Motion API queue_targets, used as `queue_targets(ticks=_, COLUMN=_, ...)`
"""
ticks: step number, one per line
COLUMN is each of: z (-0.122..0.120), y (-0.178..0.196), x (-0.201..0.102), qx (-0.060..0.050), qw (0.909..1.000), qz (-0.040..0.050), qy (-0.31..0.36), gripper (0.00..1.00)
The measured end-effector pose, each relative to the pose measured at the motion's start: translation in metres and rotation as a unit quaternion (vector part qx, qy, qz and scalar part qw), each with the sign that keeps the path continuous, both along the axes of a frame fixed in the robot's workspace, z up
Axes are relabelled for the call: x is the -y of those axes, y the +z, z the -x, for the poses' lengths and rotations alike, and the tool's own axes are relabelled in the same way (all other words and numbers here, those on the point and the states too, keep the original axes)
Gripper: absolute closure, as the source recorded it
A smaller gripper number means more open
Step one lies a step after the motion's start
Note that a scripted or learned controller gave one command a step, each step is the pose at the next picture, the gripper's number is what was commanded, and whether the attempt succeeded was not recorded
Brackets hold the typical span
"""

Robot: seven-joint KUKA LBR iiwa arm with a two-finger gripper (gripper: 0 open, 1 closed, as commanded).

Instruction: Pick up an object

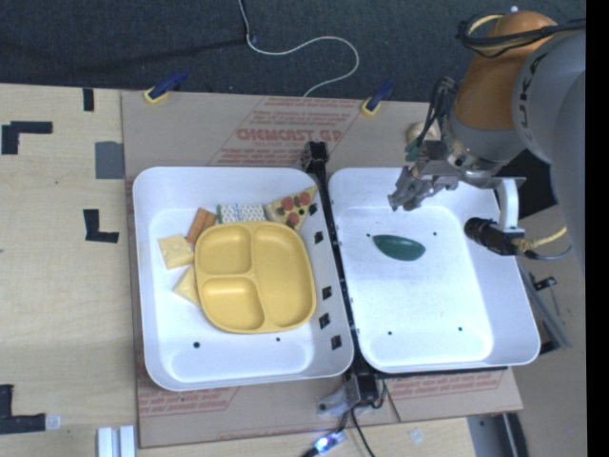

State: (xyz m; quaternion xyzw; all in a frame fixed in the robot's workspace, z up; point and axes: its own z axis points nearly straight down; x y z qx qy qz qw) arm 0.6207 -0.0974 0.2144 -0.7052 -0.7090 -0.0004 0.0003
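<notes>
Cardboard covers the worktop under both bins. Nothing is picked yet: the green object lies in the right bin, my tool just above it, possibly released; I cannot tell.

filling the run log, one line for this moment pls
hand: over right bin, above green object | grasp: none seen | left bin: yellow tray
</notes>
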Motion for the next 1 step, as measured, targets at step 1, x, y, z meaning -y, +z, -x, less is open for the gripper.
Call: queue_targets(ticks=1, z=-0.0456, y=0.01, x=-0.0188, qx=0.001, qw=1.0, qz=0.0004, qy=0.0, gripper=1.0)
